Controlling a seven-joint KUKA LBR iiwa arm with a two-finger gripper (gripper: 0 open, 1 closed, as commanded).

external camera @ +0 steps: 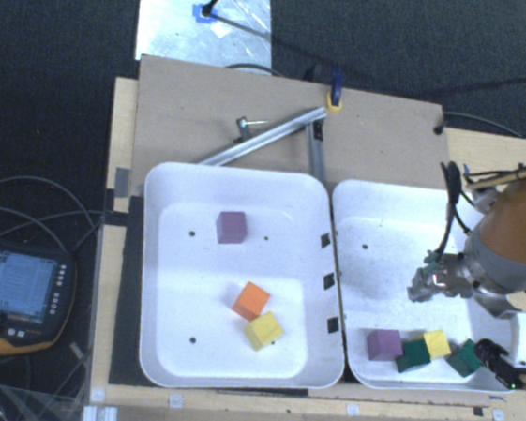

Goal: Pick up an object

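We list two shallow white bins on the table: the left bin [153, 268] and the right bin [375, 218]. In the left bin we count a purple cube [231, 227] toward the far side, and nearer us an orange cube [251, 300] touching a yellow cube [263, 330] at one corner. In the right bin, along the near wall, we count a row: a purple block [384, 343], a dark green block [412, 356] just beside it, a small yellow block [436, 343] and a second green block [464, 357] at the right end. The gripper [432, 283] hangs over the right bin, on the arm that comes in from the right; we cannot tell how its working end is set, and we see nothing held in it. The relation that matters: the row lies just near-side of the gripper, the small yellow block and the dark green block being closest, almost straight toward us from it. The blocks are roughly cubic, so no long axis governs approach. A teach pendant [12, 299] rests left of the table; we can read no writing or labels anywhere.
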